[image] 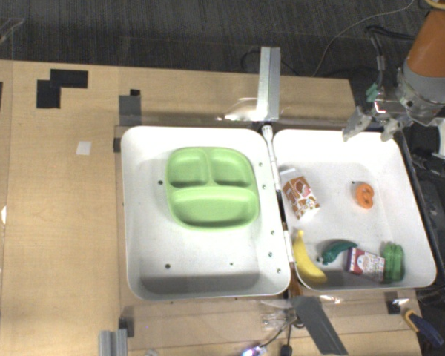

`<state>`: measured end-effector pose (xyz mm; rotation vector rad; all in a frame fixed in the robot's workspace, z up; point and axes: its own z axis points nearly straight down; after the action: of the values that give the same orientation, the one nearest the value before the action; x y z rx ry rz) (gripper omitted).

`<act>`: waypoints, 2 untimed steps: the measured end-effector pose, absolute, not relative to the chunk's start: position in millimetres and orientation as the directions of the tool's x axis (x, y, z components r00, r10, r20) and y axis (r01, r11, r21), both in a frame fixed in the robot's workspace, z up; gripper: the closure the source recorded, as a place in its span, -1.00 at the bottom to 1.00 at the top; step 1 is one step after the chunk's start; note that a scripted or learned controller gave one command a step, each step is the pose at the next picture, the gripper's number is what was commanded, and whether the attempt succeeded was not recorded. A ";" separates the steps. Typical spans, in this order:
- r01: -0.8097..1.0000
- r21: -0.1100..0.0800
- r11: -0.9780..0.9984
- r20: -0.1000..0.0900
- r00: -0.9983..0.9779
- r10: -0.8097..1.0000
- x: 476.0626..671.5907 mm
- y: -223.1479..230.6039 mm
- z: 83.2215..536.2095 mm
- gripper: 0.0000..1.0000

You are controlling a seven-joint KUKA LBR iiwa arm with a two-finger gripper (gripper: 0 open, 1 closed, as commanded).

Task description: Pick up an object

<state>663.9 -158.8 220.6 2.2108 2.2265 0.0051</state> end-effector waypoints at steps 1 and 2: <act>0.996 0.006 -0.085 -0.001 0.085 0.996 633.2 -163.6 258.6 -1.00; 0.976 0.002 -0.216 0.000 0.216 0.976 584.0 -169.7 159.8 -1.00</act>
<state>584.0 -169.7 159.8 2.4480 1.9662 0.0025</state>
